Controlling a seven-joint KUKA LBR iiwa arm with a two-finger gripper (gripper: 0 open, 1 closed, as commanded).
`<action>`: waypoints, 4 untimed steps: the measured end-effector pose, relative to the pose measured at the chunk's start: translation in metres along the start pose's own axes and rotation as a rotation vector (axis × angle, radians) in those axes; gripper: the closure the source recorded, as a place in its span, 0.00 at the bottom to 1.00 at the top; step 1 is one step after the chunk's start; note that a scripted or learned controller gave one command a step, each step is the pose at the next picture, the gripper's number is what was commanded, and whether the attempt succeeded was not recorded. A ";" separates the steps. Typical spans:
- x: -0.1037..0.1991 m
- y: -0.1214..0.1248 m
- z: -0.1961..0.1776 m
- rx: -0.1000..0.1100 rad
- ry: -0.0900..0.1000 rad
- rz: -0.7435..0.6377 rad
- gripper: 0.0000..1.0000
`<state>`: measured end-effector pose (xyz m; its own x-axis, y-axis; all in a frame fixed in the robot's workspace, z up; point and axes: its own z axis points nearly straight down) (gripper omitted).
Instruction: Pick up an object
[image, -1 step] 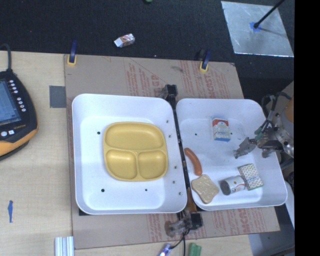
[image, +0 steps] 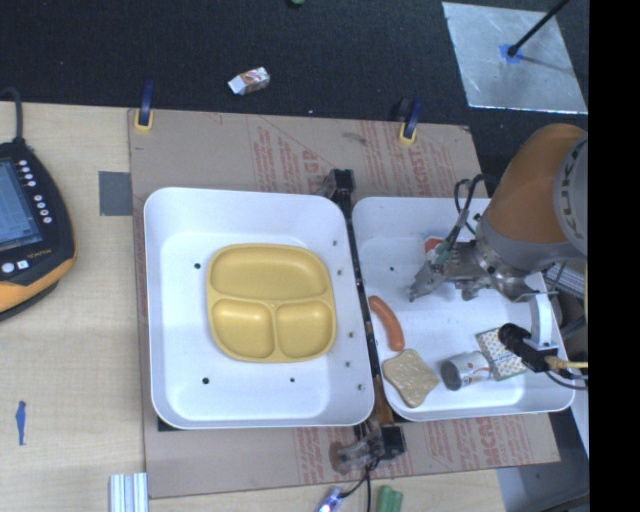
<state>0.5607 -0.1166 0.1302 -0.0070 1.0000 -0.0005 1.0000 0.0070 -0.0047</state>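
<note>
Nearest the camera, at the front of the right bin (image: 500, 404), lies a tan toy bread slice (image: 410, 377), flat on the floor and close to the bin's left wall. It looks light and a little spongy, and so flat that the best hold would be across its short edges. Just beside it, to the right, is a small grey cylinder (image: 452, 374) with a patterned card-like piece (image: 495, 352) behind it; both are too small to name with certainty. The cylinder would likely roll if nudged. A little farther back, an orange toy sausage (image: 386, 322) lies along the left wall. It is probably light, smooth and rigid, and is best pinched across its middle, at right angles to its length, though the wall leaves little room on that side. Beyond it, the gripper (image: 428, 284) hangs low over the bare middle of the bin, apart from all these things and holding nothing that can be seen; whether it is open or closed cannot be told. Behind it a small red object (image: 432, 243) peeks out, mostly hidden. In the left bin (image: 180, 300) sits a yellow divided plate (image: 270, 300).
</note>
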 end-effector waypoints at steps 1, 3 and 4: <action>0.045 0.034 -0.062 -0.002 0.002 0.004 0.00; 0.081 -0.005 -0.061 0.001 -0.001 0.000 0.00; 0.088 -0.013 -0.061 0.002 -0.001 0.000 0.00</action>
<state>0.5471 -0.0283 0.1916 -0.0074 1.0000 -0.0011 1.0000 0.0074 -0.0063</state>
